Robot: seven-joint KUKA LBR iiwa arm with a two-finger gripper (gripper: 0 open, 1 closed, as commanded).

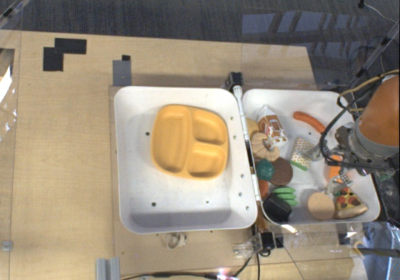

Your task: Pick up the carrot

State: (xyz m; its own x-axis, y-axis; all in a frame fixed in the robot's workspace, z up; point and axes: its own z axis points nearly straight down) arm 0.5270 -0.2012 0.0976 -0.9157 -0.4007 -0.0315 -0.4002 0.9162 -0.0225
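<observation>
Reaching: arm comes in from the right edge over the right bin, orange band topmost, wrist pointing down into the bin
end effector: low over the right side of the right bin, mostly hidden under the wrist and black cables; cannot tell its state, cannot tell if it touches or holds anything
carrot: orange, lying at a slant near the back of the right bin, apart from the end effector, up and to its left
under the end effector: small orange bits by the tip, too blocked to identify
pizza slice toy: front right corner of right bin, just below the end effector
tan round piece: touching the pizza slice toy on its left
brown round piece: middle of right bin, beside a teal item
green item: front of bin, above a black item
left bin: holds a yellow divided tray, three compartments
table: light wood, both bins side by side on it
</observation>
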